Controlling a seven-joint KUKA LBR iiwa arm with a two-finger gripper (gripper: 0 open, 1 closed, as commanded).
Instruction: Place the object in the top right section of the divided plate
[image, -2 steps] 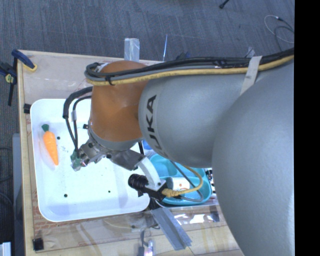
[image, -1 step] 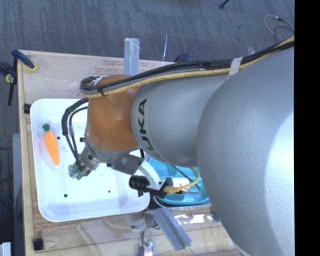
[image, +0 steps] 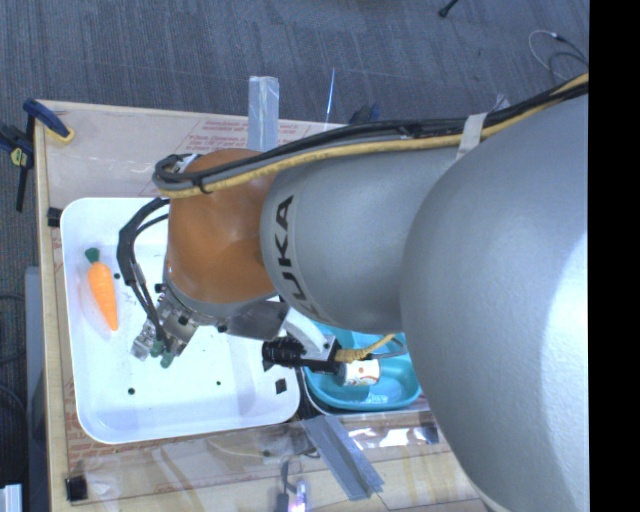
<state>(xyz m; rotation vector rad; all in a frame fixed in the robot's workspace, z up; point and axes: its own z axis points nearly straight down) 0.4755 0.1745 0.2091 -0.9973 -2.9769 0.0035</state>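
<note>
Dark grey carpet around the wooden bench (image: 60, 150), with a blue clamp (image: 48, 117) at its far left corner. On the bench, a shallow white bin (image: 130, 420). Inside, left of the gripper (image: 155, 347) and slightly farther back, an orange toy carrot (image: 103, 294) with a green top, flat on the bin floor, well apart. Gripper low over the bin floor, nothing visibly between its fingers; open or closed, impossible to tell. Right of the gripper, a blue divided plate (image: 385, 385), mostly hidden under the grey arm (image: 440, 230).
</note>
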